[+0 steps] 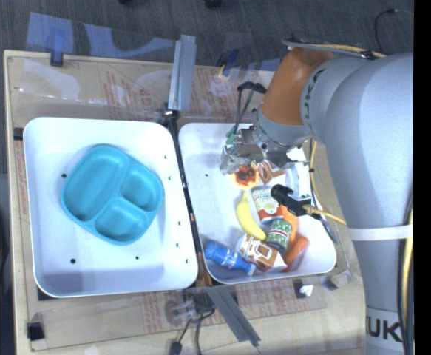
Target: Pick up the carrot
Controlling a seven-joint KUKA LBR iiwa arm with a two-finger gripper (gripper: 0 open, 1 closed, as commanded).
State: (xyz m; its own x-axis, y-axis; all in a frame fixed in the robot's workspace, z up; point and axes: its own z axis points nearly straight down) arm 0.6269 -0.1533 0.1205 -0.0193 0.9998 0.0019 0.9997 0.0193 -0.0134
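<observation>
The carrot [297, 249] is an orange stick lying at the near right corner of the right bin [202, 170], partly tucked behind a green can [278, 233]. My gripper [239, 160] hangs over the far middle of that bin, well up and left of the carrot. Just below the gripper lies a small orange-and-red item [247, 174]; I cannot tell whether the gripper touches it.
The right bin also holds a yellow banana [248, 218], a blue bottle [221, 257], a white packet [263, 197] and a brown-and-white carton [259, 253], crowded together around the carrot. In the left bin [45, 257] lies a blue divided plate [112, 191].
</observation>
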